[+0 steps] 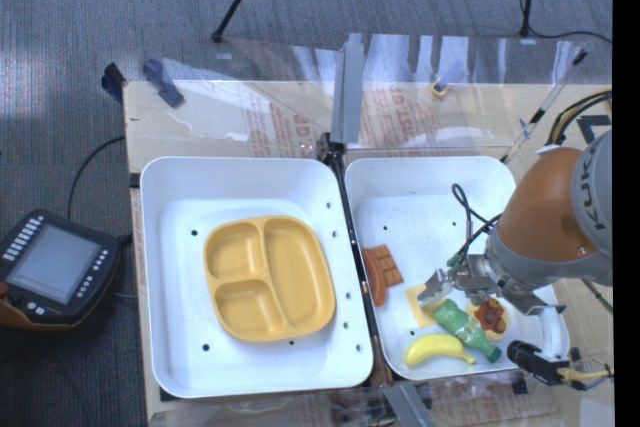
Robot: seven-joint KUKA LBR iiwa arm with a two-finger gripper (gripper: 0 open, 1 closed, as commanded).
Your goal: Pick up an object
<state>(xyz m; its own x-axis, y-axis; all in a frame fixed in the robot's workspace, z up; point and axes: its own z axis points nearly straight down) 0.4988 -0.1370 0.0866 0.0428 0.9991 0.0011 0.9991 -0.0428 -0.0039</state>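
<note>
We note a grey arm (605, 205) with a rounded orange band (545, 205). Black cable (470, 210) loops beside the metallic gripper (447, 283).

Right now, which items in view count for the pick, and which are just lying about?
For the pick:
gripper
green bottle
banana
orange waffle
yellow slice
right bin

Lying about:
yellow divided plate
left bin
handheld controller

You can read the letters "KU" on the grey arm (612, 205); red print on the bench's cardboard (280, 120) stays illegible.
</note>
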